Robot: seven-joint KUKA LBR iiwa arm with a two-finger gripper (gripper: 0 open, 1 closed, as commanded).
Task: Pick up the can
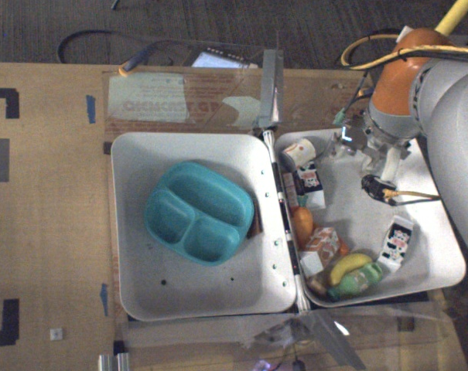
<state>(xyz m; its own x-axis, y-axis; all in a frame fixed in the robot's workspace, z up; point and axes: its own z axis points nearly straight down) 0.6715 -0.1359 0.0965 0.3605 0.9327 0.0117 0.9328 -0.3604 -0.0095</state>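
Landmark: the orange lies in the right bin, against the wall it shares with the left bin.
Near heap: nearer than the orange and toward the view's right, a banana lies across a green thing. A red-and-white packet touches them just beside the orange. They crowd the near corner, probably because loose things slide together there.
Lone carton: a cow-print carton lies flat, well to the right of the orange and apart from the heap.
Teal plate: the teal plate sits across the shared wall from the orange, in the left bin, and is no part of the task.
Second carton: the second carton lies just beyond the orange, along the same wall.
Can: the can is, by my judgement, the small white cylinder with red marking beyond the orange, past the second carton. It lies tipped in the far corner, and it is too small to be sure.
Gripper: the gripper hangs beyond and to the right of the orange, over bare bin floor and apart from the can.
Tool state: I cannot tell whether it is released or clenched, and nothing is seen held in it.
Risk: the corner walls and the neighbouring carton leave little room around the can, so a grasp there looks awkward.
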